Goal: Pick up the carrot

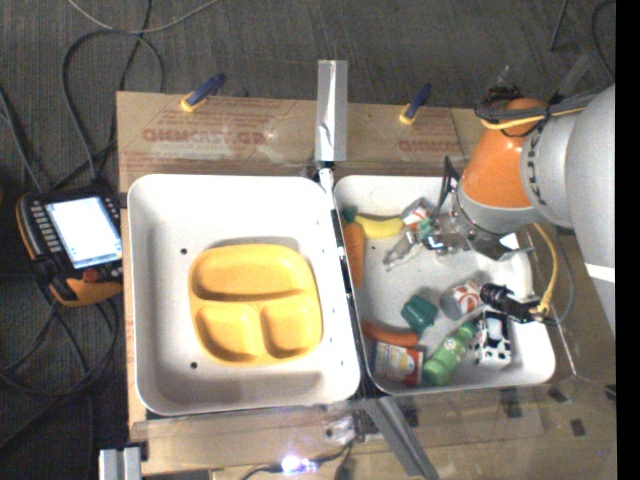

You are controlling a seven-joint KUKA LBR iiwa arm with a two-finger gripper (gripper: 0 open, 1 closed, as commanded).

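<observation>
The carrot (353,249) is a slim orange stick lying lengthwise against the left wall of the right bin (535,368), its top end near a yellow banana (378,226). My gripper (404,235) hangs over the upper middle of that bin, just right of the carrot and the banana. Its metal fingers (393,255) are spread open and nothing sits between them. The orange band of the arm (497,173) is above and to the right of it.
The lower part of the right bin holds a green cap-shaped item (420,311), a red-and-white can (462,296), a green bottle (447,356), a red stick (392,334) and a black-and-white box (494,340). A yellow divided plate (258,301) lies in the left bin (150,268).
</observation>
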